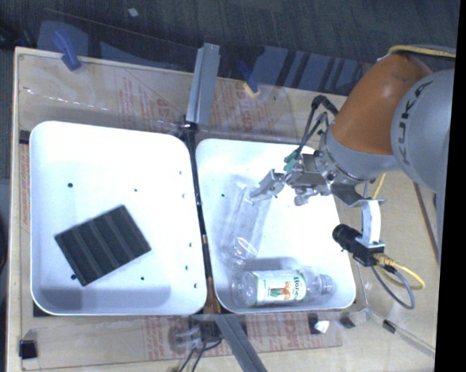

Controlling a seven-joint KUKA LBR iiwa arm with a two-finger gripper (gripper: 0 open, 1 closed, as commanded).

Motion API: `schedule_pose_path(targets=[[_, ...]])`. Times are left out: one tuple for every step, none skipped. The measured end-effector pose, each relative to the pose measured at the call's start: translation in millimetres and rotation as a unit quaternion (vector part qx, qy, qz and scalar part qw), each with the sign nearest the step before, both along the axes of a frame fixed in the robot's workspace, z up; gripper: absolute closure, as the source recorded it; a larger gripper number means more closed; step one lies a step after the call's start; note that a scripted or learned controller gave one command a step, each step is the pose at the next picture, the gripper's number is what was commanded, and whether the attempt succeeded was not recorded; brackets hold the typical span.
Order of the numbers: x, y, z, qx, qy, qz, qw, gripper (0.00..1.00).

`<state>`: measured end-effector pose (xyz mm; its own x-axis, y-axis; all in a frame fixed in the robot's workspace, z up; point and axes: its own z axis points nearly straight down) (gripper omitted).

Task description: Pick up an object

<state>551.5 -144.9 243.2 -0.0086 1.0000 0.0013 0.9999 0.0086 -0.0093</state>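
The hand [283,179] hangs over the upper part of the right bin [215,220], reaching in from the arm [381,112] on the right. Its state: one grey finger slants down and to the left, and the view does not resolve whether the fingers stand open or closed; nothing can be confirmed between them. Just below and to the left of the hand stands a clear plastic cup [242,222], its outline faint against the white floor; whether the fingertip touches its rim cannot be told. Further below the hand, along the near wall of the same bin, a clear bottle [285,288] with a green-and-white label lies on its side. Well to the left of the hand, in the left bin [101,144], rests a dark ribbed panel [102,244], lying flat. Judgement on handling: the cup is probably light, thin-walled and slick, liable to buckle or squirt out under a hard pinch; a grip across its rim appears most secure. The bottle would likely roll; its labelled mid-body offers the best purchase. The tabletop [33,80] carries both bins.
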Motion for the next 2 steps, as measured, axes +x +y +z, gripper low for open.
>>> schedule_pose_path(targets=[[-25,3,-54,0.0000,-0.001,0.059,0.9983,0.00],[-33,1,-135,0.0027,0.000,0.181,0.9834,0.00]])
